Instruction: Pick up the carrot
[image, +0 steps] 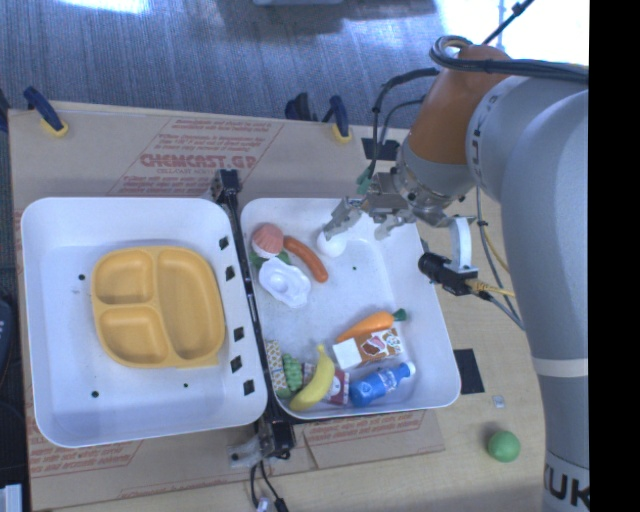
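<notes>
Hovering over the right bin's (432, 330) far end, the claw (365, 222) has its fingers spread, gripping nothing; a small white piece (332, 241) lies just below one fingertip. The carrot (368, 324) lies well apart from it, near the bin's near right side, touching a small carton (370, 349). A blue bottle (382, 384) and a banana (316, 381) sit closer still. A sausage (306, 258) lies beside the white piece. The left bin (50, 300) carries a yellow tray (157, 305). A green ball (503, 445) rests on the bench (190, 150).

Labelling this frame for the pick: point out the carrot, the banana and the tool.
carrot (366, 325), camera view, middle of its orange body
banana (316, 381), camera view, mid curve
tool (365, 222), camera view, between its fingertips
</notes>
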